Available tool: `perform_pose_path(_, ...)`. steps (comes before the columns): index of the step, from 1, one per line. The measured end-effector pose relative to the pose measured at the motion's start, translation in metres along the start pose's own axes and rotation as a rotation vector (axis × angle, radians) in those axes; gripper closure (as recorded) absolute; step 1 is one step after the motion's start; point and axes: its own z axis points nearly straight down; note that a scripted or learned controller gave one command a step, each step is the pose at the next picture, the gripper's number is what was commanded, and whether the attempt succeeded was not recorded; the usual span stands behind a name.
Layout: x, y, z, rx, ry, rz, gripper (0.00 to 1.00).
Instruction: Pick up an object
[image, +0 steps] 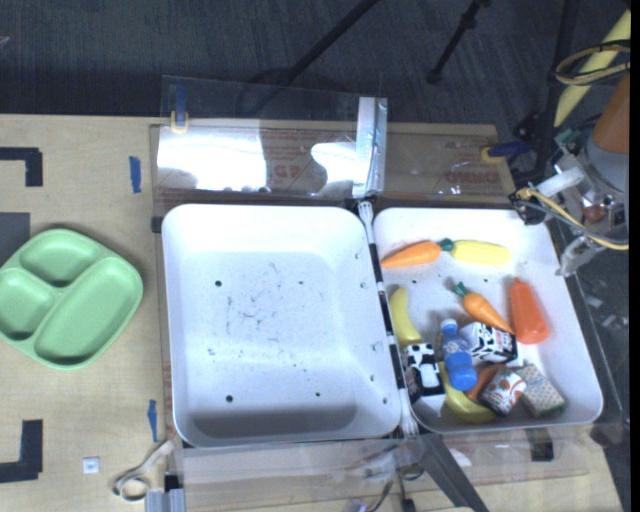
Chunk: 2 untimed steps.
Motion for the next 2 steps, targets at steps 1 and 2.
perform_pose_path(1, 0.007, 0.004, -0.128, 0.000, 0.000, -0.172, 0.00)
perform_pose_path(2, -0.027, -0.007, -0.043, 0.002, -0.001, -0.184, 0.00)
